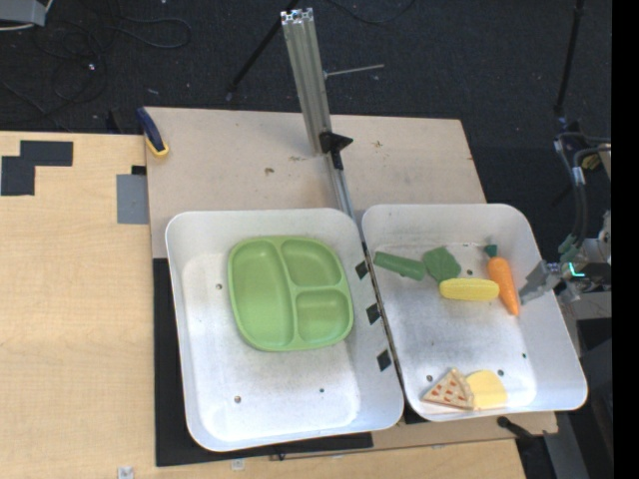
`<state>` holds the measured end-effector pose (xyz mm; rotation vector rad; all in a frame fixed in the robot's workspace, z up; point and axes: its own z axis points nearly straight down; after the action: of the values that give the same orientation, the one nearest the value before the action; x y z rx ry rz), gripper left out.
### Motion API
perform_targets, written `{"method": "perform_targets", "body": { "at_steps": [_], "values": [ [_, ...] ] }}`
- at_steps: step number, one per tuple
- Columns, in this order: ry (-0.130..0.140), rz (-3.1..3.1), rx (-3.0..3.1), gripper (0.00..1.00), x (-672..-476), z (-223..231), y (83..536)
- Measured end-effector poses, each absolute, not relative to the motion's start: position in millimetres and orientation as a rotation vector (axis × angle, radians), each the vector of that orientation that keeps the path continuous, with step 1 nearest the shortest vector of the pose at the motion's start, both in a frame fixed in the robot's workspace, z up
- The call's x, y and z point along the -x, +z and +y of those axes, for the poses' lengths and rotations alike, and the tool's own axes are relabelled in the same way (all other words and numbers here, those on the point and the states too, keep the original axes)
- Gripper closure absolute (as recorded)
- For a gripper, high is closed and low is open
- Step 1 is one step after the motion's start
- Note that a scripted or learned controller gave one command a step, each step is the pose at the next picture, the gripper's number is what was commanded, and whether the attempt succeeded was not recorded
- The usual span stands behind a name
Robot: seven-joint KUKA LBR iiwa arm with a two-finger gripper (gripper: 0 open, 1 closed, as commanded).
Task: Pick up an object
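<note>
Dark floor with cables is showing behind the wooden bench [300,158], where two white bins are sitting side by side. Gripper [547,280] is hanging at the right rim of the right bin [469,367] (open or closed: can't tell from this angle), nothing visibly in it, with the carrot [503,282] lying just beside it, the yellow piece [469,289] touching the carrot's left side, and the dark green piece [419,264] further left. Waffle wedge [447,391] and yellow block [487,389] are sitting together at that bin's near edge, while the green divided plate [291,293] is resting in the left bin [200,387].
</note>
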<state>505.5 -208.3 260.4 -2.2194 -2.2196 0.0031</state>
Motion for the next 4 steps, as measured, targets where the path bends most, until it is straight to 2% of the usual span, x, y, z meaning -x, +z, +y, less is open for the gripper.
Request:
{"method": "perform_targets", "body": {
  "at_steps": [1, 3, 4],
  "values": [
    [0.002, -2.221, 2.22, 0.0, -505.9, -208.3, 261.2],
    [0.005, -2.216, 2.218, 0.0, -514.3, -202.4, 171.3],
    [0.005, -2.215, 2.217, 0.0, -519.0, -205.4, 109.7]
  ]
}}
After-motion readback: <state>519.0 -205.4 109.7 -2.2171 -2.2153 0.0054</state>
